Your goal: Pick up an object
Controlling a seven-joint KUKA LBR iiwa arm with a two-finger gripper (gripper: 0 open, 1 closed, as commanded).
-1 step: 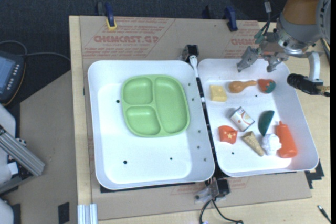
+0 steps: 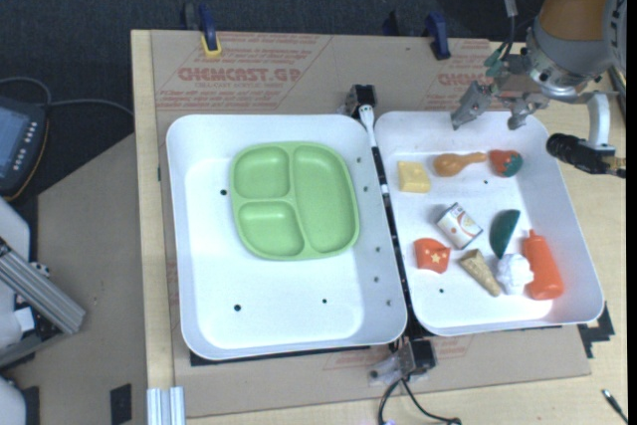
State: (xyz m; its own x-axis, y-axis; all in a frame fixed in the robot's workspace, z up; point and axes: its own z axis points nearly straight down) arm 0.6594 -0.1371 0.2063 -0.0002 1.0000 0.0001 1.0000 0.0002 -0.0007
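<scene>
My gripper [image 2: 493, 111] hangs open above the back edge of the right bin [image 2: 572, 214], with nothing between its fingers. Just in front of it lie a tan wooden spoon [image 2: 458, 162] and a red-and-green piece [image 2: 507, 162]. A yellow block [image 2: 414, 176] sits to their left. Further forward in that bin are a small striped can [image 2: 459, 225], a dark green piece [image 2: 504, 230], a red wedge [image 2: 432, 255], a tan wedge [image 2: 481, 272], a white crumpled item [image 2: 515, 271] and an orange bottle [image 2: 542, 266].
The left bin [image 2: 199, 244] holds a green divided plate [image 2: 296, 200]. A black divider [image 2: 383, 199] runs between the two bins. Blue clamps [image 2: 436, 33] hold the cardboard at the back. A black fitting [image 2: 577, 151] sticks out beside the right bin's far rim.
</scene>
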